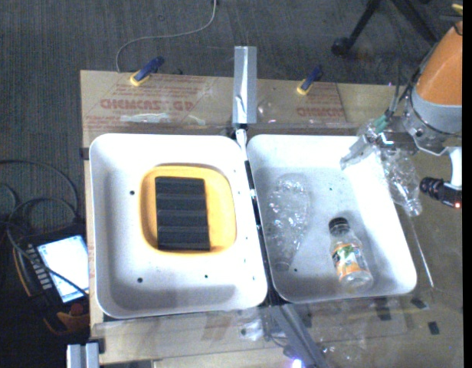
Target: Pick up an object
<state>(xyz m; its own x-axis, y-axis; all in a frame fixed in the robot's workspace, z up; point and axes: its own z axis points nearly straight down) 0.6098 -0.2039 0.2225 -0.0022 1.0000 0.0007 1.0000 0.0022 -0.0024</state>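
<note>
Toward the lower right of the right bin [328, 286] we see a small clear bottle [347, 254] lying on its side, dark cap pointing up and slightly left toward the bin's far wall, base toward the near right corner, so its long axis runs nearly front to back. An orange and green label wraps its middle. Left of the bottle, near the bin's left wall, lies a crumpled piece of clear plastic [287, 215]. Above and right of the bottle, at the bin's far right corner, hangs the hand [389, 146] with something clear and crinkled [403, 181] hanging under it; we cannot tell how it is held. Further left of the bottle, the left bin [113, 228] holds a yellow tray with a black ribbed block [182, 213]. Both bins sit on a brown counter [152, 102] with blue clamps [146, 70], above grey carpet.
</note>
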